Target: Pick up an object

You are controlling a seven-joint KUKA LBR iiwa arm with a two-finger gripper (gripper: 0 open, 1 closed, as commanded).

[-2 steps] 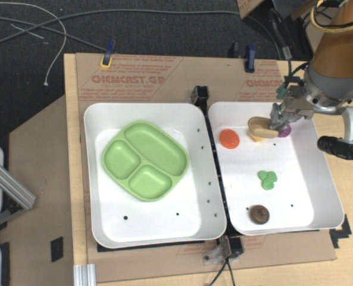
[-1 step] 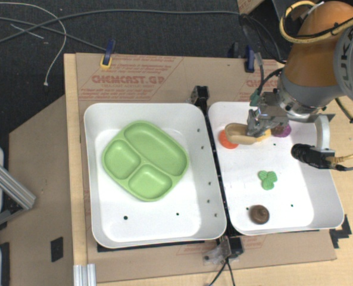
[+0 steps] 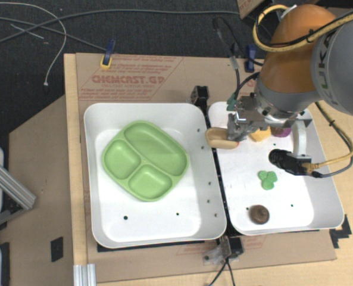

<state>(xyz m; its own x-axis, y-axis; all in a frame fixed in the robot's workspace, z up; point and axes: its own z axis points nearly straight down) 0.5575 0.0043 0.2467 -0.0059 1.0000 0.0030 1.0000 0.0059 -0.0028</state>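
Step in hand: grasp approach. The gripper (image 3: 239, 126) hangs low over the right white bin (image 3: 319, 210), just beside the tan bread-shaped object (image 3: 219, 138) at its left wall; grip state cannot be told. Next: confirm closure, lift.

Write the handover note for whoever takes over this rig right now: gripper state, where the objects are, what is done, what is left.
Gripper: low over the far left corner of the right bin; finger state not readable.
Tan bread-like piece: at the gripper's tip, on the bin's left rim; a grasp is not confirmed.
Right bin also holds a yellow piece, purple piece, green piece and brown round piece.
Left bin: green divided plate.
Done: approach. Left: confirm grasp, lift.
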